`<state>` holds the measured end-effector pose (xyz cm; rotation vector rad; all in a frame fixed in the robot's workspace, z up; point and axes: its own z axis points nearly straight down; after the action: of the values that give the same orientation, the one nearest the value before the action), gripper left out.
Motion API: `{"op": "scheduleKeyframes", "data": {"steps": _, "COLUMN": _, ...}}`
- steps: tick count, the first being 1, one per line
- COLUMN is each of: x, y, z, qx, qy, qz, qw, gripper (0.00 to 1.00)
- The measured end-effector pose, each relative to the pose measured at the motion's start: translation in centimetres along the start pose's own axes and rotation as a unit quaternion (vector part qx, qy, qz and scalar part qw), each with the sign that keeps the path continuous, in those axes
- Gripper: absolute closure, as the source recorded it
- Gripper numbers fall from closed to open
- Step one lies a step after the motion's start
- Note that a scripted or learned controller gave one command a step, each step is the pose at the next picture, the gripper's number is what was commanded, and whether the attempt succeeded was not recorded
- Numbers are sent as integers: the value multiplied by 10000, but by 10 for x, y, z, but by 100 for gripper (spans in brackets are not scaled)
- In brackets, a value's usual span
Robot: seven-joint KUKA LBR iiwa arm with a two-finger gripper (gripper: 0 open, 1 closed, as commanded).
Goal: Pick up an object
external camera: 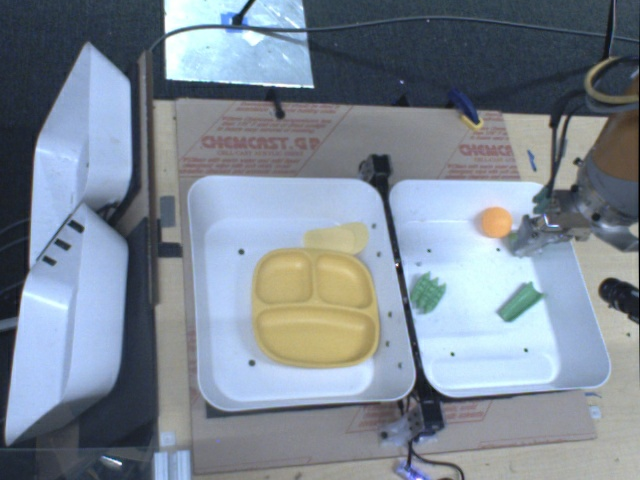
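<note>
The gripper [527,238] hangs over the right bin [570,368], near its far right edge, with the arm [612,168] reaching in from the table's right side. Whether the jaws are wide or narrow cannot be told from this slant, and nothing is seen between them.

The closest candidate is the orange ball [495,222], lying just beside the gripper toward the bin's far edge. A green ridged piece [427,293] sits near the bin's left wall, and a green block [520,302] lies tilted near the middle, toward the right wall. All three are apart from one another.

The main risk, as I judge it, is the ball. It is round and smooth, so if the jaws come down off-centre, one side would likely nudge it and send it rolling across the flat floor. It also lies close to the far wall, so a descent there could catch the rim or pin the ball against the wall instead of straddling it.

The green block is slanted, so jaws closing across its long axis may twist it out rather than clamp it. The ridged piece looks low and soft-edged, and a shallow grasp could slip off.

The left bin [215,288] holds a yellow divided plate [316,306] and a pale yellow piece [338,237]; both are well away.
</note>
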<state>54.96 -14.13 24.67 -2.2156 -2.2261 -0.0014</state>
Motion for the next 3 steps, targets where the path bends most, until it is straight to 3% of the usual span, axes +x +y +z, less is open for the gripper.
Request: {"op": "scheduleKeyframes", "data": {"steps": 3, "x": 147, "y": -30, "z": 22, "qx": 0, "qy": 0, "qz": -5, "qw": 10000, "gripper": 100}}
